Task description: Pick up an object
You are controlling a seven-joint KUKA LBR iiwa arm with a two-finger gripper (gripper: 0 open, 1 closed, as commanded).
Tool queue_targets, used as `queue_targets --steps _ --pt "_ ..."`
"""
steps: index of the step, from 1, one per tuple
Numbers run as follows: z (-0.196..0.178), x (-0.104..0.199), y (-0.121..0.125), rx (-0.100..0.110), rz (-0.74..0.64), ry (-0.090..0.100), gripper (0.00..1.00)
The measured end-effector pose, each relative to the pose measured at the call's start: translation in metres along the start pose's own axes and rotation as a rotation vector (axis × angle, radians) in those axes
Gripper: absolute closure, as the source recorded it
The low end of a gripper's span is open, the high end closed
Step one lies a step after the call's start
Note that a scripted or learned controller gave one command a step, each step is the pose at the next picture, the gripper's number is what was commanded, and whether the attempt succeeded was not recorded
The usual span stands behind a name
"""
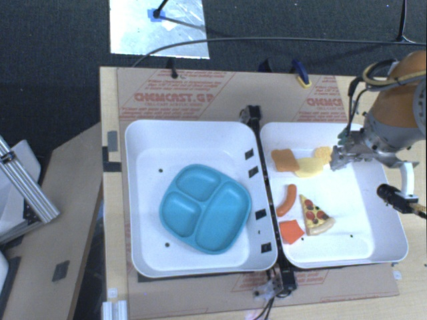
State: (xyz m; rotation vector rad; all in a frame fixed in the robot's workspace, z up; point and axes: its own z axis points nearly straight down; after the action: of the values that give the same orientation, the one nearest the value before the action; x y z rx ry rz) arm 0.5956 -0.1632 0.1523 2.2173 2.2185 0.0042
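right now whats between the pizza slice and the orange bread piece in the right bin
In the camera view, a red sausage lies between the pizza slice and the orange bread piece, slanted and apart from both.

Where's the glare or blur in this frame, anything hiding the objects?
Camera view: even, soft lighting; strongest glare on the foil sheet behind the bench. The white bins are bright but not blown out. The gripper is slightly soft and dark. Pizza slice and sausage read clearly, with faint shadows.
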Motion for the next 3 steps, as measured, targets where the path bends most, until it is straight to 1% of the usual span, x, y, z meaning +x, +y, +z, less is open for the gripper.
queue_targets --steps 1,2,3 --pt "-0.059 0.008 -0.002 0.0 -0.005 0.0 1.0" --pt "-0.089 0.008 -0.001 0.002 -0.005 0.001 1.0" --pt "-0.08 0.063 -0.006 0.005 -0.009 0.003 1.0"
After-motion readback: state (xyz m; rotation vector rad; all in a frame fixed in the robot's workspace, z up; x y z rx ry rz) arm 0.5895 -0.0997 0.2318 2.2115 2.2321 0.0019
